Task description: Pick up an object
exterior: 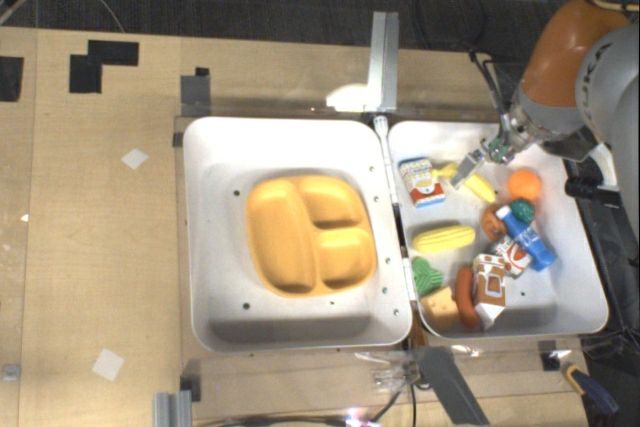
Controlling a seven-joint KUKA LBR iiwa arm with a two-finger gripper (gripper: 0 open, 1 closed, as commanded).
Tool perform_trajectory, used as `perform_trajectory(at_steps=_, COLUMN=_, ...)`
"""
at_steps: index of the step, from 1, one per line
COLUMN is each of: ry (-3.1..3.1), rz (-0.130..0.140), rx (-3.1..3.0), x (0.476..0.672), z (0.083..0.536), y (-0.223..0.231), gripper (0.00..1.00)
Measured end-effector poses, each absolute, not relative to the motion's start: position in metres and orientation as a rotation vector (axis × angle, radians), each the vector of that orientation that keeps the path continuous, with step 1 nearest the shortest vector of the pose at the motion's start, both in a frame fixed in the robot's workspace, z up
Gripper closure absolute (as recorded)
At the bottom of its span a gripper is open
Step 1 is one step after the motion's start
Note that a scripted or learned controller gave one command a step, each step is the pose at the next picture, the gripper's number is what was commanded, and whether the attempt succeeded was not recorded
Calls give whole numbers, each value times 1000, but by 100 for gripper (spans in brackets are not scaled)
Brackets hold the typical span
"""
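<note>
1. Pale wooden bench [90, 245] w/ black tape marks, dark floor beyond; two shallow white bins sit side by side on it.
2. Likeliest target, judging by where the arm's tip sits: small yellow plastic wedge-like piece [478, 186] in the upper part of the right bin [580, 315], just beside the red-and-white toy carton [423, 182].
3. Handling, as a guess: hollow toy plastic, so light, stiff, smooth and a bit slippery, not fragile. Best taken across its narrow width near the middle; a pinch at the ends would prob. squirt it out.
4. Looks: plain bright yellow, short, slightly tapered, lying flat at a slant. Exact shape too small to tell.
5. Two-finger gripper [494, 151] hangs right over that piece's upper end; whether spread or closed, can't tell, and nothing is visibly between its tips.
6. Nearby in the same bin: yellow toy corn cob [443, 237], orange ball [524, 185], blue bottle [527, 240], green leafy toy [427, 274], brown-and-white carton [489, 287].
7. Left bin [215, 215] carries a yellow divided tray [310, 233], well apart from the arm.
</note>
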State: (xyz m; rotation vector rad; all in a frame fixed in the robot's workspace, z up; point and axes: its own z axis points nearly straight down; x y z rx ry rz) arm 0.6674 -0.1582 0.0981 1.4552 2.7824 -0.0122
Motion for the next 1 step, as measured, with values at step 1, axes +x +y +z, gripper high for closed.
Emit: perform_trajectory(at_steps=1, ry=2499, rz=0, rx=1882, x=671, z=92, y=-139, gripper=0)
